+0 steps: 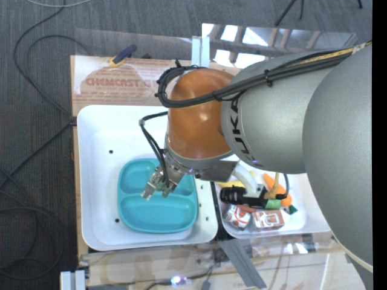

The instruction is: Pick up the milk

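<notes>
Milk (239, 216), as best I can make it out a small red-and-white carton, lies tipped on its side in the front part of the right bin (305, 221), well apart from my gripper (157, 192). A second red-and-white box (268, 220) sits just beside it, and at this size I cannot read either label. Behind them in the same bin are an orange piece (276, 189) and a small green piece (272, 203), crowded together with a white shape I cannot name.

My gripper hangs over the left bin (97, 162), above the teal divided plate (160, 217) that lies in the bin's front half. My fingers (148, 192) point down and toward the front left, over the plate's upper left compartment near the ridge between its sections. My jaws stand parted, with the teal of the plate showing in the gap and nothing between them. Whether the fingertips touch the plate I cannot tell from this angle.

The wall where the two bins meet lies between my jaws and the carton. My arm (290, 119) comes in from the right across the right bin, its orange band (193, 119) above the back of the left bin and hiding much of what lies beneath. A cardboard sheet with red lettering (115, 80) lies flat behind the left bin.
</notes>
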Robot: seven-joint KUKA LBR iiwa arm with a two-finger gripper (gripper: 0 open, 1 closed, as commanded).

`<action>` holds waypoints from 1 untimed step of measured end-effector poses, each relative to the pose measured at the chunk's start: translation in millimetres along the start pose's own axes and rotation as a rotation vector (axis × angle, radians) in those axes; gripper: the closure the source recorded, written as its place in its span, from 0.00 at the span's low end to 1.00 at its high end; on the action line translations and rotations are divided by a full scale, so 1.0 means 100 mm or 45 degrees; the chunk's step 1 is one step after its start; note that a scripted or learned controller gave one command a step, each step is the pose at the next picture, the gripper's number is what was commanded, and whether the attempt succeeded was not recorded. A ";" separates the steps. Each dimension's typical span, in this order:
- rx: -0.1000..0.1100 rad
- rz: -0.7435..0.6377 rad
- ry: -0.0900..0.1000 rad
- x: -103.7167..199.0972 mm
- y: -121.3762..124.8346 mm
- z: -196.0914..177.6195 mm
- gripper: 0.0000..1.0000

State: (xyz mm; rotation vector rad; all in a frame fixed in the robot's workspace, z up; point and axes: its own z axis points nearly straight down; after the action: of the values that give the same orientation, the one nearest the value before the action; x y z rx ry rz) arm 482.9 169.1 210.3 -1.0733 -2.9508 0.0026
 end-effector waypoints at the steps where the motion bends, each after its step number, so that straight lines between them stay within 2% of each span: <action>1: 0.001 0.000 0.002 0.00 0.01 -0.08 1.00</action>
State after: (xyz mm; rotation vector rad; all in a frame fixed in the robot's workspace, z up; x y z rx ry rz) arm 483.2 169.8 218.6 -1.0724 -2.9497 0.0030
